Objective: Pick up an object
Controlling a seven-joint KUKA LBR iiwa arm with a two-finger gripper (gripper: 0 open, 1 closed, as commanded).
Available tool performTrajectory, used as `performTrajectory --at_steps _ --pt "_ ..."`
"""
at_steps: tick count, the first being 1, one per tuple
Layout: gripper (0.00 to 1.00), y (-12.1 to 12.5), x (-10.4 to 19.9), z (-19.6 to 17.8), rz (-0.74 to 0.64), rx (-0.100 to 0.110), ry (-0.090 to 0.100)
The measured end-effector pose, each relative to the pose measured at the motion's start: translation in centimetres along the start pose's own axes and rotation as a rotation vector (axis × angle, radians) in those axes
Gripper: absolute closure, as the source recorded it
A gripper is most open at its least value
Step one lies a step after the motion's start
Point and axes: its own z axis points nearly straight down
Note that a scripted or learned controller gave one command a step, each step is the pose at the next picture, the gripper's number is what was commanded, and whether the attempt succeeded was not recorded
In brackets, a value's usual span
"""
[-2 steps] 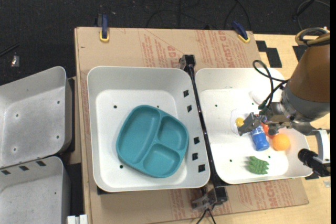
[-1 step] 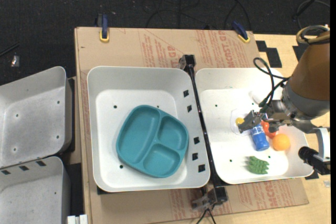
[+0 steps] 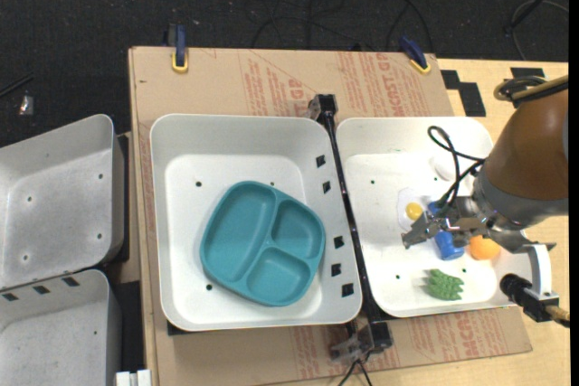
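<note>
The right bin holds several small objects. A yellow piece lies near its middle, with a blue block just to its right. An orange ball sits beside the blue block, and a green toy lies near the front wall. My gripper hangs low over the bin, right at the blue block and between the yellow piece and the orange ball. The arm's orange band and wrist cover the bin's right side. Part of the blue block is hidden under the gripper.
A teal divided plate lies in the left bin. A black divider runs between the bins. Cables trail from the wrist over the right bin. White trays stand off the bench at left.
</note>
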Motion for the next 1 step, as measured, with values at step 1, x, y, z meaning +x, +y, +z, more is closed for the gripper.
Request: performTrajectory --at_steps 1 --pt "0.00 0.26 -0.02 6.37 -0.001 0.001 0.000"
